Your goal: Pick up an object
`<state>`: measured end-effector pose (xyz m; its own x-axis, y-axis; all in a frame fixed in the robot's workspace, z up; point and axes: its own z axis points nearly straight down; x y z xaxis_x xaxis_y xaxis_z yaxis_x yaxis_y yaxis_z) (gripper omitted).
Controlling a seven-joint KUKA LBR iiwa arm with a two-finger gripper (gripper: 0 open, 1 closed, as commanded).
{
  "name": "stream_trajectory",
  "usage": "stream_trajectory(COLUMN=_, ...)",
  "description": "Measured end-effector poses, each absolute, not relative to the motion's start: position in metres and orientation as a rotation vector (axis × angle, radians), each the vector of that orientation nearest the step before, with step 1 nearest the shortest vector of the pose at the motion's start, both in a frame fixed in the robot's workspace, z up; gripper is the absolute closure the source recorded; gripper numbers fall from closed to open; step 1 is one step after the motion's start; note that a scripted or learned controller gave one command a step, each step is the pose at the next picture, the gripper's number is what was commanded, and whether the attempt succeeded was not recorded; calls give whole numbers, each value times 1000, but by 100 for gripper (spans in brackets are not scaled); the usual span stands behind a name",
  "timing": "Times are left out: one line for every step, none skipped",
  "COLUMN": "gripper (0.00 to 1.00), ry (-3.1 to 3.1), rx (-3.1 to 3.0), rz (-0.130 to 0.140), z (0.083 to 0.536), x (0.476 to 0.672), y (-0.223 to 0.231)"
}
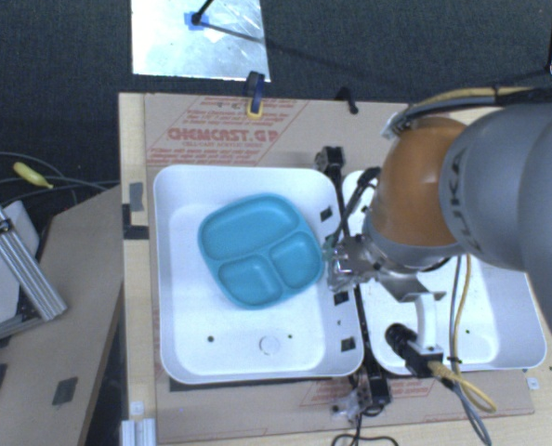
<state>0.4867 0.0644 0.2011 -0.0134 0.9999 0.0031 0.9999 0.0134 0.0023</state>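
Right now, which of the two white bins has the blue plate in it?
The left bin, farther from the arm's side. The blue divided plate lies in its middle; the right bin sits under the arm.

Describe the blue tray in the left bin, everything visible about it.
The blue tray is a rounded, divided plate that looks like matte plastic, with one large compartment and two smaller ones. It lies flat, right side up, turned at an angle on the floor of the left bin, toward the right wall. Its right edge sits by the arm's wrist; contact there cannot be judged.
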Motion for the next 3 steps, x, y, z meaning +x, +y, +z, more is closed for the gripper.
stream_trajectory(gripper=100, ry=-2235, rx=-2213, rz=-13, z=276, x=487, y=109)
stream_trajectory(gripper=100, ry=-2218, rx=-2217, rz=15, z=117, x=517, y=113)
stream_trajectory(gripper=100, ry=-2232, rx=-2241, rz=-38, z=104, x=503, y=121)
